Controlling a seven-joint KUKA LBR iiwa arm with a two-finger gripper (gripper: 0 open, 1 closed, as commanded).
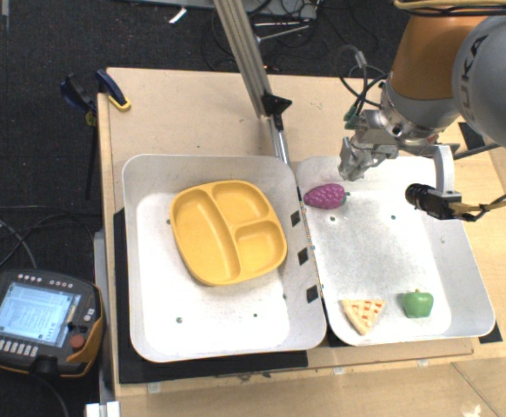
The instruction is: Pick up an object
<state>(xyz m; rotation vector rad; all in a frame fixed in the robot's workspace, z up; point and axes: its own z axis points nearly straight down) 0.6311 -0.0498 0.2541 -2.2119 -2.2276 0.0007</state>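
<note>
I am reaching over the counter (201, 111), its two white bins lying side by side. The left bin (149, 320) is carrying a yellow divided tray (227, 231). My pincer (355, 165) is hanging just above the purple grapes (324, 196) at the right bin's (444, 259) far-left corner; I cannot tell how it stands. Being so near the wall, the grapes may roll aside, I am thinking. The pizza slice (362, 314) and green pepper (417, 303) are lying well apart.

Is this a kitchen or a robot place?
Most likely a robot lab, not a kitchen. A grey and orange robot arm reaches over two white bins, a control pendant lies on the floor, and the pizza slice looks like a toy.
</note>
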